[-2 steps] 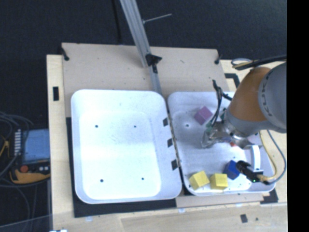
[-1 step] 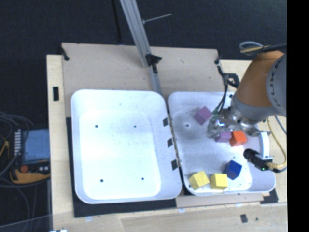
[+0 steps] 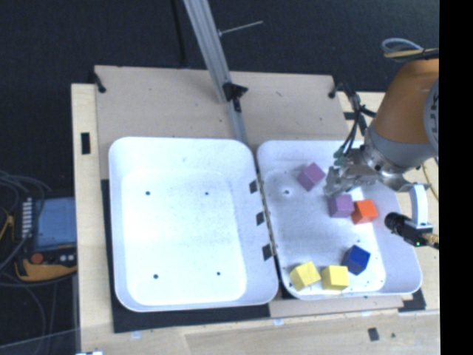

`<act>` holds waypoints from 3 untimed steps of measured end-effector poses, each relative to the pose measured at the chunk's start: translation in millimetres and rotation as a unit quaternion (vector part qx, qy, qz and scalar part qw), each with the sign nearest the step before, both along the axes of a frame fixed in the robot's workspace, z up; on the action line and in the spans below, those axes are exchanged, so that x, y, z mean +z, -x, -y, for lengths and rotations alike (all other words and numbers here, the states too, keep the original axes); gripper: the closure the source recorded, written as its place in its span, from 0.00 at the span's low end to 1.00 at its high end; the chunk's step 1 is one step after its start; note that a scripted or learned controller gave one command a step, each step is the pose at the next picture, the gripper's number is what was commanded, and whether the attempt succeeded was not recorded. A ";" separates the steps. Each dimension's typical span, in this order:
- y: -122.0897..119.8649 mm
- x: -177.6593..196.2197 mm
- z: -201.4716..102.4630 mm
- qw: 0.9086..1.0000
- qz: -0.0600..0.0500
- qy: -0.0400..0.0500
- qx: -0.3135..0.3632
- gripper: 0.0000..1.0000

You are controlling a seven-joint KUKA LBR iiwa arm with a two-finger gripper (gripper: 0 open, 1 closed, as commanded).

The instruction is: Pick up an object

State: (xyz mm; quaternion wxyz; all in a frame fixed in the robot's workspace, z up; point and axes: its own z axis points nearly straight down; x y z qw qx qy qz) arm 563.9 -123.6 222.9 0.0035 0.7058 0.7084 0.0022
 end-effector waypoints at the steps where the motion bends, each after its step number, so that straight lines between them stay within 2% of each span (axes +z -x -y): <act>1: -0.3 57.8 -8.6 1.000 0.000 0.000 0.000 1.00; 2: -1.0 70.2 -7.5 1.000 -0.003 0.000 0.001 1.00; 3: 11.2 68.2 -50.4 1.000 -0.004 -0.001 0.001 1.00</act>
